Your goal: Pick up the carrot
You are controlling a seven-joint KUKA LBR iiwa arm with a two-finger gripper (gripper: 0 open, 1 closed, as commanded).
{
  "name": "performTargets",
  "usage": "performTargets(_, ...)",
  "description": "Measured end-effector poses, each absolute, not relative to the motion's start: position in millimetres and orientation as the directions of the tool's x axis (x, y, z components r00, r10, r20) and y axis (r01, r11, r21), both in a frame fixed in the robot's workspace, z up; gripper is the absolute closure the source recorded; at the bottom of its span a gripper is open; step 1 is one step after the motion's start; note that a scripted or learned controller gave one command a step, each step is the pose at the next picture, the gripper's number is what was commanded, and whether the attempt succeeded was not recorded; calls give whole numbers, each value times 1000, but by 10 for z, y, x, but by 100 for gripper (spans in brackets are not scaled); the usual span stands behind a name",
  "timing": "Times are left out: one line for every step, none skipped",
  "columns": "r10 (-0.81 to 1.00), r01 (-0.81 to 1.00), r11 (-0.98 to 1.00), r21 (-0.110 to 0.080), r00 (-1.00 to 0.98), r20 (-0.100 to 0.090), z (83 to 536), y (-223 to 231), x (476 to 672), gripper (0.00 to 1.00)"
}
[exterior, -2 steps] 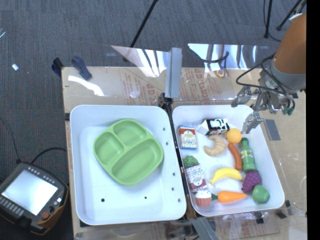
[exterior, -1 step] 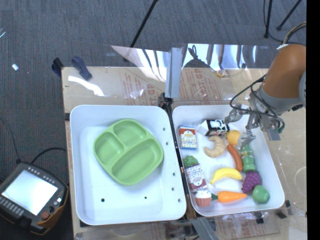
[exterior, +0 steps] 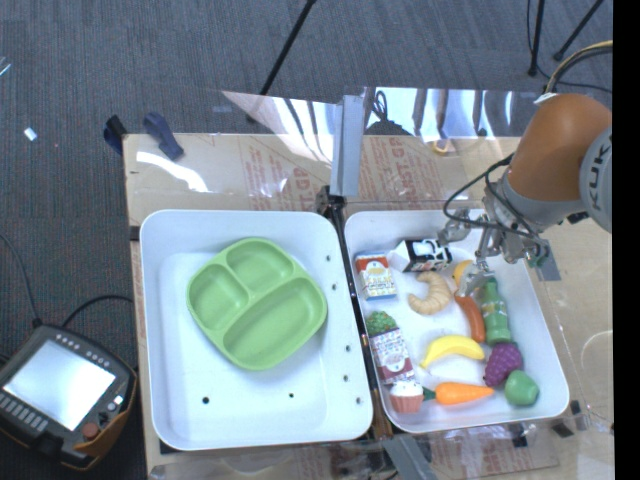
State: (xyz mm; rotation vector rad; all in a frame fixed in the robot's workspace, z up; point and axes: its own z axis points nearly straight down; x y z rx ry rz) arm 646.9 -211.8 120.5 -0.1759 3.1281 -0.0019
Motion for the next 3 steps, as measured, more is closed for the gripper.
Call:
performTargets(-55, -54, 998, -11, -998, -34, 1064, -1916, 6491, 0)
performTargets(13, 14, 1000, -10, -999, -40, 1071, -1878, 6430, 0)
performTargets(31, 31, 999, -8, -999, -31, 1049, -1866, 6522, 0)
